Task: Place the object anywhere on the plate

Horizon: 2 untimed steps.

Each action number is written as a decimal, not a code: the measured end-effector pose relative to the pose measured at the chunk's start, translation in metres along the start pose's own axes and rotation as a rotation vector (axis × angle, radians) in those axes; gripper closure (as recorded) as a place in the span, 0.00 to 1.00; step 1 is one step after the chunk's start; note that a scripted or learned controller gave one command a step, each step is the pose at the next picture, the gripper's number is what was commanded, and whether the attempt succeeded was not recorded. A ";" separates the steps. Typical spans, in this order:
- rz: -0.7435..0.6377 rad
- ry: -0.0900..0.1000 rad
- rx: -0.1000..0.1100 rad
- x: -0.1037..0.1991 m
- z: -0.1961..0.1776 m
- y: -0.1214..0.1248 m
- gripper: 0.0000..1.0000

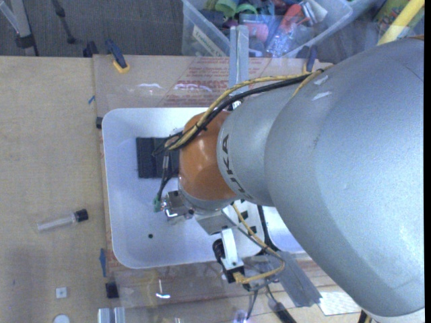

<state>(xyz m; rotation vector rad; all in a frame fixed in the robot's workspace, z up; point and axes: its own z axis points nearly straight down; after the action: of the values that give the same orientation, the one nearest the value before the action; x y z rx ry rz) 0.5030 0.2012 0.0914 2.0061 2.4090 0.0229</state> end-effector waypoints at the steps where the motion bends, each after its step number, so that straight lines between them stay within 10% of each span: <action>1: -0.274 -0.002 0.014 -0.001 -0.021 0.064 1.00; 2: -0.567 0.000 0.013 0.008 -0.148 0.040 1.00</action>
<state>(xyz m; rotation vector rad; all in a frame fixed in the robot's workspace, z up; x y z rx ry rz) 0.5390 0.2150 0.2395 1.2537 2.8778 0.0038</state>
